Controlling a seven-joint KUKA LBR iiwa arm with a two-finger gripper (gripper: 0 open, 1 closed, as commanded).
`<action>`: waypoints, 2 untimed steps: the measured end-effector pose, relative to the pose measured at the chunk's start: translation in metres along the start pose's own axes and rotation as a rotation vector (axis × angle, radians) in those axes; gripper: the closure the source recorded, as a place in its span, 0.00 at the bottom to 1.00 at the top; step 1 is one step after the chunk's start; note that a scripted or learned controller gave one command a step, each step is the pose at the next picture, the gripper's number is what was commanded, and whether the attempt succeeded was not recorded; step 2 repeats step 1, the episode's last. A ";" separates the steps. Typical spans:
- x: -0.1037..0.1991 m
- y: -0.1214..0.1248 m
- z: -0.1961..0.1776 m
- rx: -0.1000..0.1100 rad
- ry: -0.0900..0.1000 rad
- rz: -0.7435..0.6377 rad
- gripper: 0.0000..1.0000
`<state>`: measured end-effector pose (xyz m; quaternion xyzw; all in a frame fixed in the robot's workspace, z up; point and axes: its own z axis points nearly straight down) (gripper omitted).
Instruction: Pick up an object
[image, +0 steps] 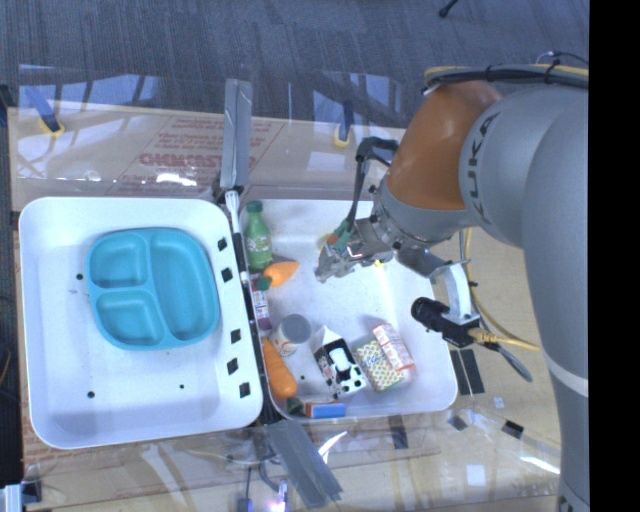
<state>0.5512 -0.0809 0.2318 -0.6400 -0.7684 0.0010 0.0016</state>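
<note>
Arm reaches in over the right bin (440, 395). Gripper (335, 262) hangs above the bin's upper middle; cannot tell from this slant whether it is spread or pressed together. Nothing visibly pinched.

Nearest candidate: orange carrot (281, 271), just left of the gripper, lying flat on the bin floor. Green bottle (257, 235) is further left and slightly up, against the bin's left wall. Below the gripper: grey cup (295, 328), black-and-white box (342, 365), patterned packet (384, 358). A second carrot (279, 375) is down-left, along the left wall.

Judgement on the near carrot: probably a light plastic toy, stiff, smooth and somewhat slippery, tapered. Take it across the thick middle, jaws square to its long axis; a grip near the tip would likely squeeze it out. Not fragile. The bottle sits close to it, so the left-hand finger has little room.

Left bin (50, 380) holds a blue tray (150, 290), well apart to the left.
</note>
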 end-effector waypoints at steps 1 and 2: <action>0.001 0.000 -0.008 0.006 0.001 -0.007 1.00; 0.001 0.000 -0.008 0.006 0.001 -0.007 1.00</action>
